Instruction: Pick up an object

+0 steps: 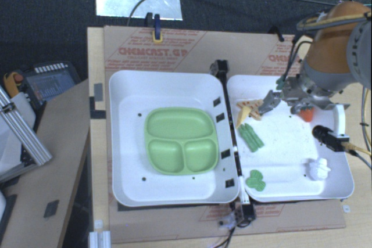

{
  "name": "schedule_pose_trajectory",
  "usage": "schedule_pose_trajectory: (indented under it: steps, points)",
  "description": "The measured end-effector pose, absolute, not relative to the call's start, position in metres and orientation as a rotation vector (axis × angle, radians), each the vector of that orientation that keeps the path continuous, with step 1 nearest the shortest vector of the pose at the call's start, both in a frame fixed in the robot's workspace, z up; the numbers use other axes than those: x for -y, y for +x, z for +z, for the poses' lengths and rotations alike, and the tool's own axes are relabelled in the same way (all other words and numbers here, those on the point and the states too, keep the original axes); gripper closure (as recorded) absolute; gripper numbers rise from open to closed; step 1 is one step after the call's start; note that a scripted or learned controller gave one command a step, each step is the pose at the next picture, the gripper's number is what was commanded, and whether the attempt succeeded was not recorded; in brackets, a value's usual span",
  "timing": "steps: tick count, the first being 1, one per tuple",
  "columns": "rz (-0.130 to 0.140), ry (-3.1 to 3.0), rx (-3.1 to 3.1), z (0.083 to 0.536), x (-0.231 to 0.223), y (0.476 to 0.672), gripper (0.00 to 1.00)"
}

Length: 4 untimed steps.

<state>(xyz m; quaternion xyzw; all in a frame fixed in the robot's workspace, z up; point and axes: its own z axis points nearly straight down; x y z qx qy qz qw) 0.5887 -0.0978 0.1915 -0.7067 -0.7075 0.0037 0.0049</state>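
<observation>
The gripper (268, 104) hovered over the right bin (343, 183), whether open or closed I could not tell; the tan piece (246, 110) lay just left, its long axis slanting near-left.

The brown board (174, 46) under the bins bears red print reading "CHEMCAST GP" near its top left. Similar red print at its top right and along its lower edge is too small to read.
</observation>
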Motion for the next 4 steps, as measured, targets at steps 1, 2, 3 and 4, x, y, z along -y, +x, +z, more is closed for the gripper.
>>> schedule_pose_trajectory:
  steps: [1, 2, 3, 4]
  points:
    - [-0.001, -2.218, 2.225, 0.199, 0.098, 0.592, 0.00]
    - [0.003, -2.219, 2.220, 0.137, 0.101, 0.592, 0.00]
    - [0.003, -2.219, 2.220, 0.085, 0.101, 0.592, 0.00]
    - [-0.003, -2.223, 2.224, 0.099, 0.101, 0.594, 1.00]
